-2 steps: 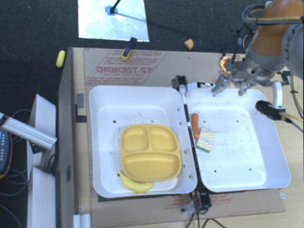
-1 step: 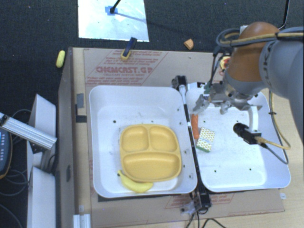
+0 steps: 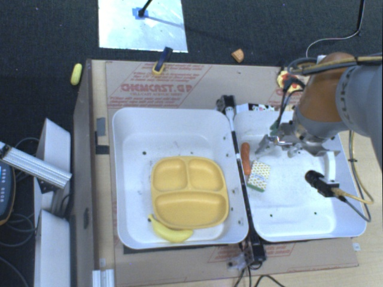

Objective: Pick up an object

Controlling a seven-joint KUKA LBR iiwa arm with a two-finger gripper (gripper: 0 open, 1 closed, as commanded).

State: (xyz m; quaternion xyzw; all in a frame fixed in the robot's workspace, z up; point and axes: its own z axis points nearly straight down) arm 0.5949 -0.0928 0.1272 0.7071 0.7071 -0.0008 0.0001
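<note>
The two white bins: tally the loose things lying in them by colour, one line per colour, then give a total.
Yellow: 2, the divided plate and the banana in the left bin
Orange: 1, the carrot in the right bin
Patterned white and green: 1, the small block in the right bin
Total: 4

I see dark speckled carpet floor (image 3: 42, 34) around a brown cardboard-covered bench (image 3: 173, 82). A shiny square metal plate (image 3: 140, 17) lies on the carpet beyond it.
</note>
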